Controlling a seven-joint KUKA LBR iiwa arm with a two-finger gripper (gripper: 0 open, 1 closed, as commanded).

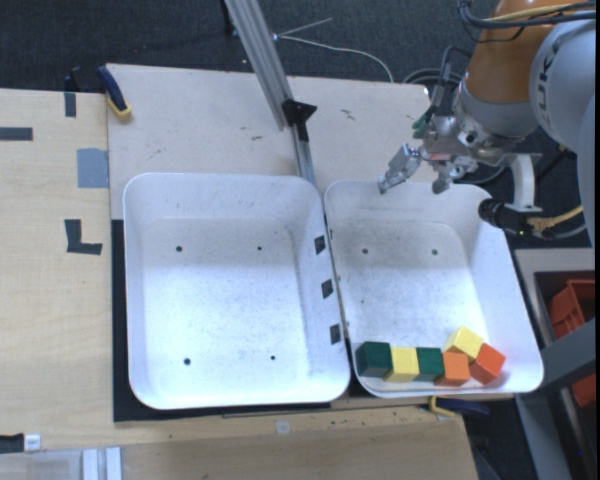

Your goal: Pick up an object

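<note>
From my seat I see the two-finger gripper [416,174] hanging over the far rim of the right-hand shallow white plastic bin [500,268], at about twelve o'clock of that bin, its two fingers spread apart with nothing between them, so I read the claw as wide and empty. The things worth picking sit well apart from it, at the bin's six o'clock: a row of small cubes pressed against the near wall, a dark green cube [374,357], a yellow cube [403,362], another green cube [429,362], an orange cube [455,367], a second yellow cube [467,342] and a red-orange cube [487,363] at the right end. I judge they lie there because the bin's floor lets loose blocks gather at the low near wall. That crowding leaves little room for a finger on the wall side. The left-hand shallow white plastic bin [140,268] lies at nine o'clock of its neighbour, touching it along the middle
</note>
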